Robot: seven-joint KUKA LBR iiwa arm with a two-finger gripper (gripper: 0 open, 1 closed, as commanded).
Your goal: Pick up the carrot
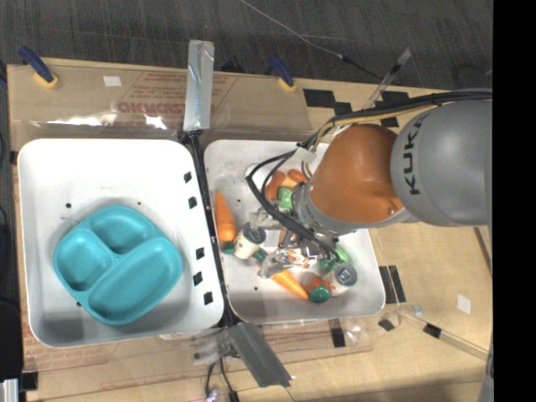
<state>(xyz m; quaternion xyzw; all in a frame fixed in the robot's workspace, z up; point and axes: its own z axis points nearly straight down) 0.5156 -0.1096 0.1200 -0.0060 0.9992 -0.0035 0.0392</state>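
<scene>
The gripper (pixel 289 254) is lowered into the clutter of the right bin (pixel 219 159), but whether it is released or clenched cannot be told, the wrist and cables masking it. A smooth, tapered orange carrot (pixel 224 216) lies apart along the bin's left wall, seemingly untouched; a second, shorter carrot piece (pixel 290 285) rests near the gripper. A glossy teal divided plate (pixel 117 262) sits in the left bin (pixel 33 166).

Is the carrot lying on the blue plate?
No, the carrot lies in the right bin by its left wall, while the blue plate sits in the left bin.
</scene>
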